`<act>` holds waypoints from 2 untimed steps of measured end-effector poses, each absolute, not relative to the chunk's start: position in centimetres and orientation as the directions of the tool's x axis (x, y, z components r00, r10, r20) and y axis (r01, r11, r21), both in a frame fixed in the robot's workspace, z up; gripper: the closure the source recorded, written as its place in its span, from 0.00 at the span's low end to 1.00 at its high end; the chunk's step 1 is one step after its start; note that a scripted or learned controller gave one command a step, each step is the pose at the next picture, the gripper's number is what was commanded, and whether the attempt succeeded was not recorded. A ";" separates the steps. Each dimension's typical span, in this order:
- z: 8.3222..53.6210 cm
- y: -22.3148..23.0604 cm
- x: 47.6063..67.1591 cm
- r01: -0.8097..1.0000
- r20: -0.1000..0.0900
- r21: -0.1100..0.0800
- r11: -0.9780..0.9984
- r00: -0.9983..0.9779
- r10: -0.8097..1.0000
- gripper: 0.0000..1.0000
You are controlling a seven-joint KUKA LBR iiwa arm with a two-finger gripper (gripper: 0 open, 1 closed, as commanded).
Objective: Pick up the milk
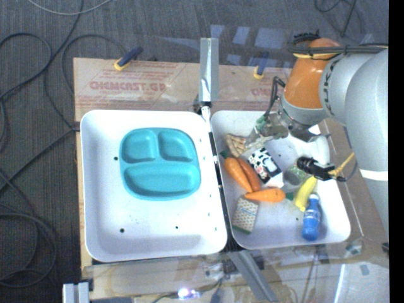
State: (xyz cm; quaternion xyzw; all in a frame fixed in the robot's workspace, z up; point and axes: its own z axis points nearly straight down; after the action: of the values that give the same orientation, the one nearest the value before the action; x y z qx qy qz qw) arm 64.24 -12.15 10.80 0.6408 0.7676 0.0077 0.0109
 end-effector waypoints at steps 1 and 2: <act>18.3 -8.8 58.9 1.000 0.001 -0.002 0.029 -0.029 1.000 1.00; 18.3 -8.8 58.9 1.000 0.002 -0.002 0.029 -0.029 1.000 0.00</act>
State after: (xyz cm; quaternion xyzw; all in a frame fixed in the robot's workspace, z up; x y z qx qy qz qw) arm 58.92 -8.81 18.29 0.6969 0.7172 -0.0001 -0.0016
